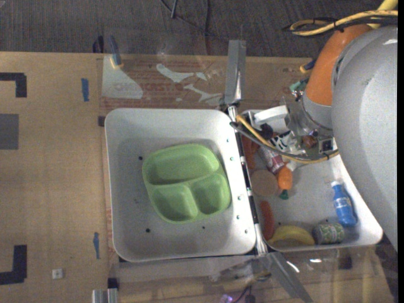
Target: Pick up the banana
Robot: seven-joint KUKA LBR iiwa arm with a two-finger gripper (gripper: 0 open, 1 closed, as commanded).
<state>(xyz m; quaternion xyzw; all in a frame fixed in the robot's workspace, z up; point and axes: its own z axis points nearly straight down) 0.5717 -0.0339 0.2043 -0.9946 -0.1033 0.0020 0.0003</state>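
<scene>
The yellow banana (291,235) lies along the near wall of the right bin (372,232), between a red pepper-like piece (267,214) and a green can (329,233). My gripper (281,142) hangs over the far left part of that bin, well away from the banana and toward the far side. Cables and the wrist housing crowd around the gripper. The grey arm with its orange band (328,68) covers the bin's right side.
The right bin also holds a blue bottle (343,204), an orange carrot (285,178), a tan round object (265,183) and a red sausage-like item (250,153). A green divided plate (186,183) sits in the left bin (126,137).
</scene>
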